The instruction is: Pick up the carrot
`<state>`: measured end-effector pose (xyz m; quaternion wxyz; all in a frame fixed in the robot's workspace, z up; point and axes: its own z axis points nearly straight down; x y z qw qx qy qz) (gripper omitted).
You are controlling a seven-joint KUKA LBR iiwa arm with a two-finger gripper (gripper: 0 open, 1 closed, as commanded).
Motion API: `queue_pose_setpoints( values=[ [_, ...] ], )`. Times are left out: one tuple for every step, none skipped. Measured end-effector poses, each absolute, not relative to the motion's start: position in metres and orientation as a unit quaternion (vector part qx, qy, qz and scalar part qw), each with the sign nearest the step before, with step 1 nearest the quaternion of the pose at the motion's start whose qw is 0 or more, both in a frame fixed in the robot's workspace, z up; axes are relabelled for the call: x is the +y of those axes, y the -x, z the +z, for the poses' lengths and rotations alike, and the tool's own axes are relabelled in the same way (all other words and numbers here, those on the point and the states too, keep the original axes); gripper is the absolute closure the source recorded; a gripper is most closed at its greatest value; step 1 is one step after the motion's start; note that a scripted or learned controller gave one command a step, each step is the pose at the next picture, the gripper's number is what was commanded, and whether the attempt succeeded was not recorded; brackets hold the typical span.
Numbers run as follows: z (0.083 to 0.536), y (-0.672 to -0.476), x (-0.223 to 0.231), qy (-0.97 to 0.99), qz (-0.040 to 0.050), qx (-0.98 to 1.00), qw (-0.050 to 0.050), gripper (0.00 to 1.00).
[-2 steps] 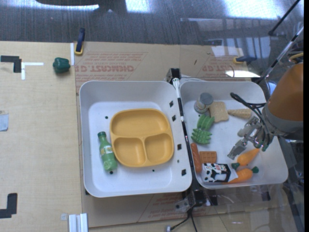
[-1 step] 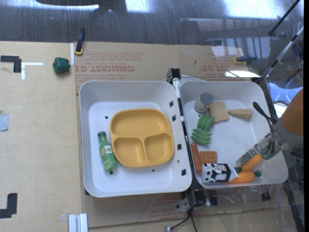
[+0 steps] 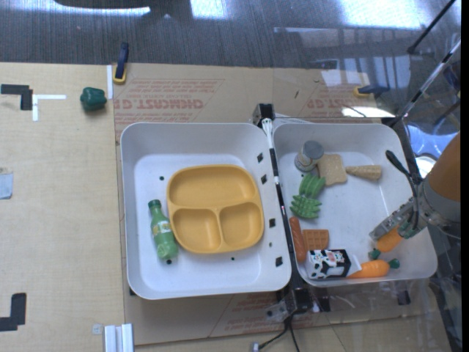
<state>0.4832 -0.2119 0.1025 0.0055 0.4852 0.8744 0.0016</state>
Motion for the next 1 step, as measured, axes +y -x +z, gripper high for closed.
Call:
queue_pose_setpoints(
  values=[
    [0.1279,-0.4794,-0.1653,-0.583,0.0002,0.812,0.002,1.00]
  ],
)
